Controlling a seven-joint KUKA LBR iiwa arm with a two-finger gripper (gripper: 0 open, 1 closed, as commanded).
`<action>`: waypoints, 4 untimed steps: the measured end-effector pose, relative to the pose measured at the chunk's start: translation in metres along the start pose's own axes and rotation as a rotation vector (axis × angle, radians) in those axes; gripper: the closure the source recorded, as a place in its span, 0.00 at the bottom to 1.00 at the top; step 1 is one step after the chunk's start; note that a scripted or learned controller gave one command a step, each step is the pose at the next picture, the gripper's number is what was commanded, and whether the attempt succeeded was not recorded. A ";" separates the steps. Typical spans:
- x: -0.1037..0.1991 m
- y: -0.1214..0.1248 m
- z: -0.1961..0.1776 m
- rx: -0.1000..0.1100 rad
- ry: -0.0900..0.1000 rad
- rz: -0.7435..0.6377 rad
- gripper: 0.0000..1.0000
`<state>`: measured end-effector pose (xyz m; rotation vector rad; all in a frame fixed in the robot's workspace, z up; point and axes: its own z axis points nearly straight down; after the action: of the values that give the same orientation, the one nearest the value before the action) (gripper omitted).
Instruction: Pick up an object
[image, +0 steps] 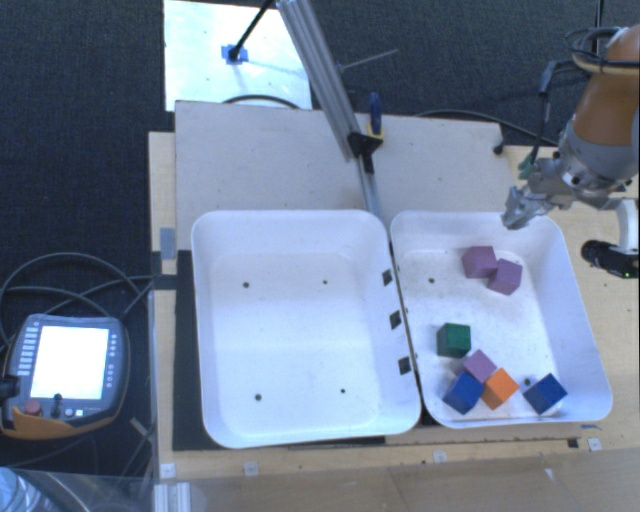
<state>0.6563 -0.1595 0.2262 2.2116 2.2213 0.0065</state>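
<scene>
Purple, green, blue, orange cubes (453, 339) bear no readable writing.

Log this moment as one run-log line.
claw: over right bin's far rim | held: nothing seen | nearest: two purple blocks | phase: approach

You see the arm (600, 120) at the two o'clock corner of the view. Its upper section is a rounded casing in dull orange, and below that sits a grey metal collar. Toward eight o'clock from the collar the body narrows into the gripper (520, 212), a small grey and silver block with hard edges and pale highlights. Thin dark cables loop around the orange casing at twelve o'clock and run down its nine o'clock side. You cannot make out any screws or printed markings at this size.
</scene>
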 end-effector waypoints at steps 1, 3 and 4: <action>-0.002 0.000 -0.066 -0.003 -0.001 0.000 1.00; 0.100 -0.038 -0.055 0.008 0.004 -0.005 1.00; 0.145 -0.051 -0.040 0.009 0.004 -0.005 1.00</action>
<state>0.6043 -0.0146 0.2654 2.2125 2.2331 0.0013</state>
